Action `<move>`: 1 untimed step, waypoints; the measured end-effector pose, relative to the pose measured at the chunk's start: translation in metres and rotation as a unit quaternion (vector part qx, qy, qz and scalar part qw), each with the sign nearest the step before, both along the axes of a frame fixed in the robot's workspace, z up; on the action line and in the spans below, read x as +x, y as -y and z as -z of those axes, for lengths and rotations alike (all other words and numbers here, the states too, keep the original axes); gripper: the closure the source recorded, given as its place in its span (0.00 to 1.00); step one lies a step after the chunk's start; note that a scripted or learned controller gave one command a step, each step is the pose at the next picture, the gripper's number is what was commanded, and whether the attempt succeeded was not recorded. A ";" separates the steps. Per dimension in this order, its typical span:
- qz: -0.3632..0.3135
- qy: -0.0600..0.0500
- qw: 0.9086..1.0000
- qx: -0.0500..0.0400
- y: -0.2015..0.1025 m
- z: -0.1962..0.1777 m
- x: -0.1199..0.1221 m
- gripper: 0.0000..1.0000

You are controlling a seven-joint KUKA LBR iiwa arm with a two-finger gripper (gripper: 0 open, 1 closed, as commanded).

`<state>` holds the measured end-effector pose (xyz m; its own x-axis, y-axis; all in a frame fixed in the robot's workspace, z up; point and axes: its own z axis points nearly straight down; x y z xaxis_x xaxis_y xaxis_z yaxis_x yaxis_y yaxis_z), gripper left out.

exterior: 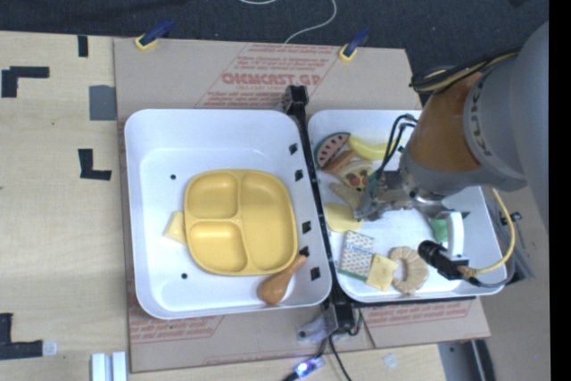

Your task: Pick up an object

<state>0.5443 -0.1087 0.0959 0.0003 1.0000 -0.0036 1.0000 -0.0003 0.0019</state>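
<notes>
We are looking down on a table (53, 192) that is carrying a cardboard sheet (268, 76), probably there to keep the two bins from sliding. The arm (455, 138) is reaching in well to the right of the yellow plate (241, 223) and bending steeply down, which we are reading as a descent for a pick. The left bin (147, 138) is holding the yellow plate at its middle, while the right bin (486, 281), just right of the plate, is holding the clutter of small toy foods, so that is where the program is looking for something to lift. The gripper (375, 205) is hanging low to the right of the plate, touching or just above a pale yellow wedge (339, 217). We are taking the wedge as the likely target, though nothing is visibly lifted. We cannot tell whether the gripper is spread or pressed together, because its dark body is blurring into the pile. A banana (368, 147) and a watermelon slice (333, 147) are lying up and right of the plate. A brown drumstick (278, 284) is leaning against the plate's lower right rim. A checkered card (357, 256), a ring biscuit (410, 268) and a cheese cube (381, 272) are sitting low and right of the plate, clear of the gripper.
</notes>
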 end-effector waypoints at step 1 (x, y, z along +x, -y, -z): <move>-0.001 0.000 1.000 0.002 -0.009 -0.056 -0.004 1.00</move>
<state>0.5402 -0.0993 0.1516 -0.0021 1.0000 0.0002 1.0000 0.0021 0.0020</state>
